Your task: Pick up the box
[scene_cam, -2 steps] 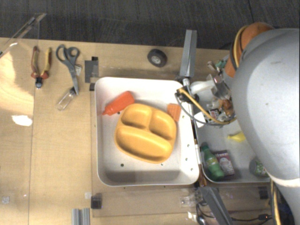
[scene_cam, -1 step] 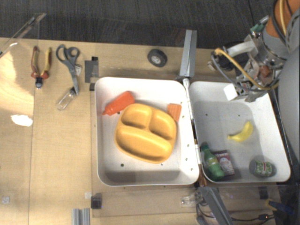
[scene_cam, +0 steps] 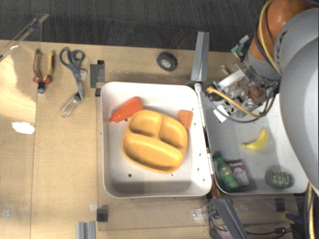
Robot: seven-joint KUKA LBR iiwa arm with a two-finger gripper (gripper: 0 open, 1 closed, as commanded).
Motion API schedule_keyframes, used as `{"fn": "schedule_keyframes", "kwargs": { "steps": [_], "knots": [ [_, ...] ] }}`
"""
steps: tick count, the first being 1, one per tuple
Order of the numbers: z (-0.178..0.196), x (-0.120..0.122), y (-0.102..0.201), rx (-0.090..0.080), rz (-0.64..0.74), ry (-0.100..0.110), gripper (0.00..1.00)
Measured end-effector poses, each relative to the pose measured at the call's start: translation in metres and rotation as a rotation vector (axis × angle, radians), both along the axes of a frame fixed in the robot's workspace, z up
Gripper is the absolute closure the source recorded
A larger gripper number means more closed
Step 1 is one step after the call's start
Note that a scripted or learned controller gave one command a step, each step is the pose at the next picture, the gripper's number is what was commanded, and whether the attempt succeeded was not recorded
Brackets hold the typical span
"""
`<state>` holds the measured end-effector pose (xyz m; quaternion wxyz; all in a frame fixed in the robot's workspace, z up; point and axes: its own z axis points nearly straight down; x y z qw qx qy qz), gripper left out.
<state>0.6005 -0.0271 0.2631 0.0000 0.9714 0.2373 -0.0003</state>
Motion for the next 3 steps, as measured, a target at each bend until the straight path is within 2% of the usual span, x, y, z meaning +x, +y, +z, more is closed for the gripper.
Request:
{"fn": "schedule_keyframes", "kwargs": {
  "steps": [1,2,3],
  "knots": [
    [0.001,0.007,0.062,0.002,-0.237,-0.003,1.0],
    [0.025,-0.052,0.041,0.001,-0.121,-0.003,1.0],
    [-0.01,0.029,0.069,0.001,-0.276,-0.002,1.0]
  ]
}}
